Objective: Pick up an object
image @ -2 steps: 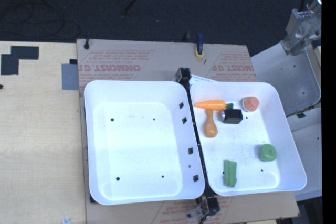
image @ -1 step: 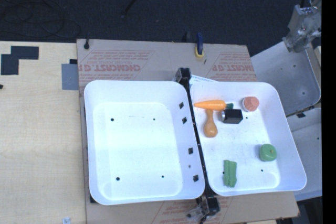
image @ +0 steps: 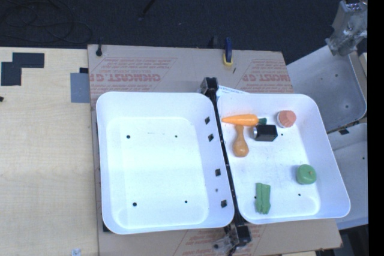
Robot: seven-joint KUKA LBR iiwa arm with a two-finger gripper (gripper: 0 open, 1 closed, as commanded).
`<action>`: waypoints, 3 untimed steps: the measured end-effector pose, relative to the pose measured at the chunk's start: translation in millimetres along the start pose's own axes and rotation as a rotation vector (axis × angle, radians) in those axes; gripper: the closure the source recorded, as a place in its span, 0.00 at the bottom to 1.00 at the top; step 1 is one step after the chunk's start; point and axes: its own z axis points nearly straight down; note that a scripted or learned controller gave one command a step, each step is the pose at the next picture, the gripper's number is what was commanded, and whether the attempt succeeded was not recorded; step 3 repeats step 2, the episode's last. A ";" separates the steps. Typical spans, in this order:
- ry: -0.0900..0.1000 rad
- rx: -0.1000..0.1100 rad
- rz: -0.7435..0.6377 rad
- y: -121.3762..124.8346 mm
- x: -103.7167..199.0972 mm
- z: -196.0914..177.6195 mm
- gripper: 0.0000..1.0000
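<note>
The right bin (image: 327,147) holds several small items. An orange carrot (image: 240,120) lies near its far left, with a tan pear-shaped piece (image: 240,144) just below it. A black block (image: 265,132) sits beside them, and a pink round piece (image: 287,119) lies farther right. Toward the front are a green round piece (image: 306,174) and a green oblong piece (image: 263,198). My gripper (image: 347,30) hangs at the top right, beyond the right bin's far corner and well away from every item.
The left bin (image: 114,129) lies beside the right one, a black divider strip (image: 219,153) between them. Both rest on a cardboard sheet (image: 150,72). A grey metal plate (image: 327,78) lies at the right, under the arm.
</note>
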 end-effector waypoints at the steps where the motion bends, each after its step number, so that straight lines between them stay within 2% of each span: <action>1: 0.000 -0.002 -0.002 0.6 0.5 -9.4 1.00; 3: 0.000 -0.008 -0.004 1.5 1.1 -18.8 1.00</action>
